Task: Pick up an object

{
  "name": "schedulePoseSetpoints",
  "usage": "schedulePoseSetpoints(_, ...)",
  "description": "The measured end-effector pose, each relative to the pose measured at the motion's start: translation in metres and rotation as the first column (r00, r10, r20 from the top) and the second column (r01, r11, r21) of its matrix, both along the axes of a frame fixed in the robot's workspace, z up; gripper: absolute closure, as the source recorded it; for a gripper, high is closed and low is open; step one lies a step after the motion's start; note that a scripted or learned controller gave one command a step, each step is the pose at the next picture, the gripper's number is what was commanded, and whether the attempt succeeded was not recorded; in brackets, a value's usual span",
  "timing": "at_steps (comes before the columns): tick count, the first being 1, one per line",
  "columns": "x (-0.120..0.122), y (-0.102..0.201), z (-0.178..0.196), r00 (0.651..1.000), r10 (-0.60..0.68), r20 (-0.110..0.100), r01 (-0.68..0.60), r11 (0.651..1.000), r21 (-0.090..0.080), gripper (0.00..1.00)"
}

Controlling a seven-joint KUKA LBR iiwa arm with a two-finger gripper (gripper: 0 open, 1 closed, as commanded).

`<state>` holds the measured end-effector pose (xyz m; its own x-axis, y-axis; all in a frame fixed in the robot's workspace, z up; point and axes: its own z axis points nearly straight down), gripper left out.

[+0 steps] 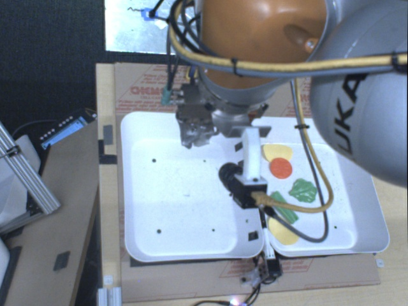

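Two white bins (146, 234) side by side, gripper (194, 132) over left bin's back edge, finger state unreadable; right bin holds red disc (280, 167), green leafy piece (302, 190), yellow pieces (278, 152).

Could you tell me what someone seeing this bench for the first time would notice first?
The big grey arm with its orange band fills the top right, reaching down over the seam between the two bins. In the right bin lie bright pieces: a red disc on a yellow piece, and a green leafy piece. A yellow cable loops over them.
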<state>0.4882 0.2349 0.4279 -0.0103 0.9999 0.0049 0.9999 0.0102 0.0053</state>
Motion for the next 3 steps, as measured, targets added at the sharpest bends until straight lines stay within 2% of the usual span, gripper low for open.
schedulePoseSetpoints(1, 0.0, 0.0, 0.011, 1.0, 0.004, 0.001, -0.004, 1.0, 0.001, 1.0)
schedulePoseSetpoints(2, -0.002, -0.001, 0.113, 1.0, -0.005, 0.007, 0.005, 1.0, 0.002, 1.0)
schedulePoseSetpoints(3, -0.002, 0.0, 0.119, 1.0, 0.0, -0.001, 0.0, 1.0, -0.002, 1.0)
